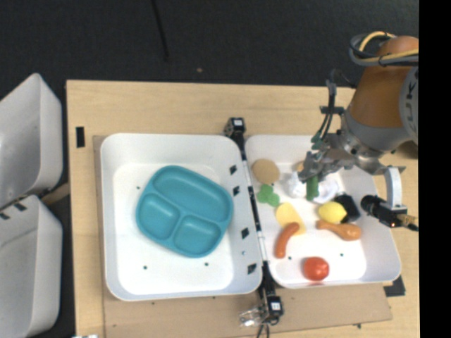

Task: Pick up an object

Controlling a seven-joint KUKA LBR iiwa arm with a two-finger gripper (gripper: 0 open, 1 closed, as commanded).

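- So we've got the two white bins side by side on the wooden bench (84, 189), left bin (113, 259) and right bin (380, 255).
- Left bin just has a blue divided tray (184, 210) sitting in it, three compartments, a bit tilted relative to the bin walls.
- All the pickable stuff is in the right bin: a tan round thing (266, 170) up near the divider, a small green piece (268, 195) just below it, and a yellow piece (289, 213) touching the top of an orange-red sausage shape (283, 241).
- Further right we see a yellow lemon-like thing (332, 212) with something black just beside it, and an orange drumstick-looking thing (340, 229) right under it.
- A red tomato (316, 268) sits by itself near the front wall.
- There's also something white and crumpled (297, 185) with a bit of green next to it, right under the tool.
- The arm (380, 108) comes in from the right, and the gripper (313, 178) is down over the back middle of the right bin, right at that white thing.
- Honestly we can't tell if the jaws are apart or together from this angle, it's too cluttered there, and we can't see anything clearly held.
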